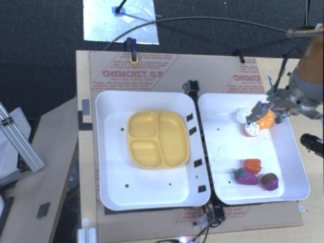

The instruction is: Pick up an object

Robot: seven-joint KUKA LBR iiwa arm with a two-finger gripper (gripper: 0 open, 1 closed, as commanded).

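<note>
I have the gripper (257, 116) low in the right bin (223, 151), over the orange toy (266, 119) and white ball (252, 129) at the far side. I cannot tell how the jaws stand. The yellow tray (157, 138) sits in the left bin (114, 135).

Gripper (260, 114) low in right bin (223, 151) over orange toy (266, 119).

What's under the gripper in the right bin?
Under the gripper, in the right bin, lie an orange toy, a white dotted ball and a white piece. The gripper covers part of the orange toy, so its full shape is hidden.
</note>
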